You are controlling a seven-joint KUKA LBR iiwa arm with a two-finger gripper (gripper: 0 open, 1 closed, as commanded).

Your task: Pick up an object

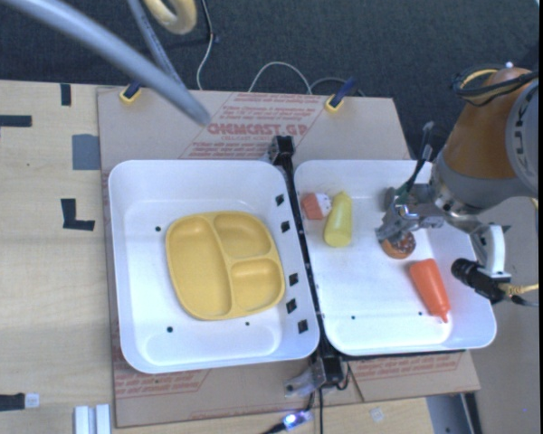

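Small round orange piece (399, 249) directly beneath the claw (398, 233), on the floor of the right bin (407, 344), partly hidden by the claw's own metal; in contact or just short of it, impossible to say which. Impossible too to tell whether the claw is spread or pressed together, since dark hardware masks the tip from above. Judging by this, mid-grasp on that piece: down at the target, not yet lifted. To do it well: centre over the piece before closing, since a round shape probably rolls or squirts sideways under an off-centre squeeze. Close gently and fully, then rise straight up, with no sideways drag across the bin floor. Check for the piece between the tips once clear of the floor; otherwise count the try as a miss. Just off the claw, toward the bin's near corner, an orange carrot (429, 287), lying at a slant, close enough to be nudged by a wide approach. Farther off on the other side, toward the middle wall, a yellow piece (338, 220) with a small orange-and-white piece (314, 206) just beside it; both well apart from the claw and no hindrance. Beyond the middle wall, far from the claw, the left bin (127, 242) with a yellow divided plate (224, 265).
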